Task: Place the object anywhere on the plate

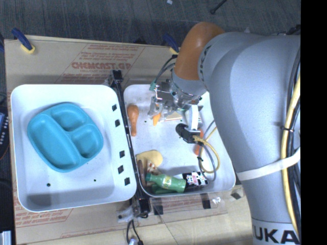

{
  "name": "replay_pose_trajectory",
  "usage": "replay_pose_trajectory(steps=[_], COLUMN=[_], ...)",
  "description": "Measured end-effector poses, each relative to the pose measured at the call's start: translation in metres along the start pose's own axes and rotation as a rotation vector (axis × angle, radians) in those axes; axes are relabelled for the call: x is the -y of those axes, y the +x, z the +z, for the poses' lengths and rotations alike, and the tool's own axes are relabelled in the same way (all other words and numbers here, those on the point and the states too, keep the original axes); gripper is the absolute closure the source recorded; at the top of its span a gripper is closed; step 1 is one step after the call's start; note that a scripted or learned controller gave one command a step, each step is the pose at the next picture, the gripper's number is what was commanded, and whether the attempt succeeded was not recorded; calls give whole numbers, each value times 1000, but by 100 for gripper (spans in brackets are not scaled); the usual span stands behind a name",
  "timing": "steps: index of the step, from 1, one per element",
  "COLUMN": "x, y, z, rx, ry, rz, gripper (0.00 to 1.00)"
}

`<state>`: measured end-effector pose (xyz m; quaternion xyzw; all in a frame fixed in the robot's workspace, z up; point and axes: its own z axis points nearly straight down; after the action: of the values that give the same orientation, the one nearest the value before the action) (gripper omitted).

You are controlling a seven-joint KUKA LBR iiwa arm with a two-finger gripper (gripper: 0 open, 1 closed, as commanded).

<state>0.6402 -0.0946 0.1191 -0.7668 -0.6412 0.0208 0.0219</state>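
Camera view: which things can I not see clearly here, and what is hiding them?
- Gripper: its fingers blend into cables and metal parts, too small to tell whether they are open.
- Right bin: the grey arm covers its right side.
- Small orange piece below the gripper: too small to identify.
- Green bottle: its label is too blurred to read.
- Yellow object: shape unclear.

Grey arm point(255, 101) entering from right, bulky link filling right side, orange band point(196, 47) above wrist, wrist angled down-left, gripper point(164, 103) low and pointing left, finger spacing apparently obscured by wrist hardware
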Motion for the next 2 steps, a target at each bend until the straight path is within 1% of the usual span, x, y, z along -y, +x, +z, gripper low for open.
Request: replay_pose_trajectory(steps=[1, 2], x=[18, 57], y=[109, 181], z=[-76, -69], rx=[-8, -5], ry=[-59, -46], rz=[-31, 168], gripper=[100, 100])
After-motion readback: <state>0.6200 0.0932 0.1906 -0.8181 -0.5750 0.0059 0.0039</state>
